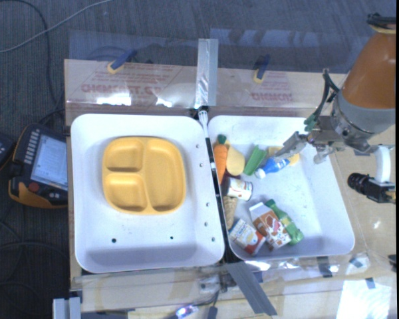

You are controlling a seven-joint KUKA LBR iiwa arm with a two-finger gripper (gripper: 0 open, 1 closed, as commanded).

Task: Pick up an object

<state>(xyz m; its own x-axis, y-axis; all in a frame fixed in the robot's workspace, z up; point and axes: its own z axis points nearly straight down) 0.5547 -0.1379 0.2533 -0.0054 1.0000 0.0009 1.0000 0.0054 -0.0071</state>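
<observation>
The right bin (319, 211) holds several small items. An orange carrot (219, 161) lies by its left wall, with a pale yellow piece (235, 159) and a green item (255, 159) beside it. A white and blue bottle (274, 166) lies near the middle. My gripper (289, 147) hangs over the bin's upper right part, just above and to the right of that bottle. Nothing is seen held in it. A small white can (240, 189) and some cartons (271, 226) lie nearer the front.
The left bin (86, 238) bears a yellow divided plate (144, 174). A metal strip (206, 78) stands behind the wall between the bins. A handheld pendant (40, 168) lies on the floor to the left. The grey and orange arm (372, 78) stands over the right bin's far right corner.
</observation>
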